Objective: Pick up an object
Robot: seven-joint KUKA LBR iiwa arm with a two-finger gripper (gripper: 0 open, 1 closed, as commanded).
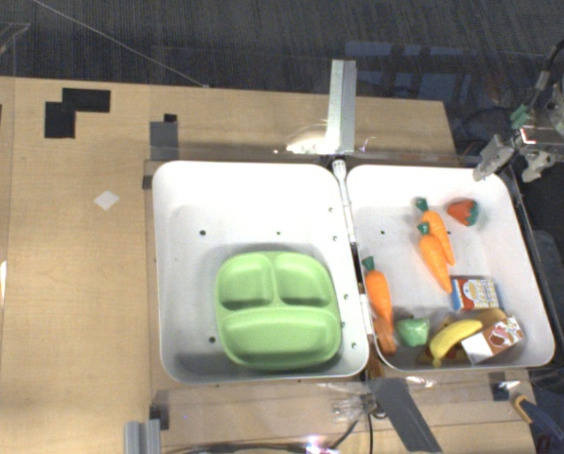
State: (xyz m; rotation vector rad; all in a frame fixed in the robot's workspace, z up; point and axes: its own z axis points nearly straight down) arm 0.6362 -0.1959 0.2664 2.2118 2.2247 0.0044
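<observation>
The two-finger gripper [509, 154] hangs at the right bin's [396, 197] far right corner; whether its jaws are spread I cannot tell. The nearest pickable thing, a small red plastic strawberry [463, 212], lies just inward and nearer the camera, with two orange toy carrots [435, 244] beyond it.

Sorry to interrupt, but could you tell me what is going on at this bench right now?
A robot arm is set to pick up an object. Its gripper sits at the far right corner of the right bin, above the rim, holding nothing. That bin holds carrots, a strawberry, a banana and a small carton. The left bin holds a green divided plate.
</observation>
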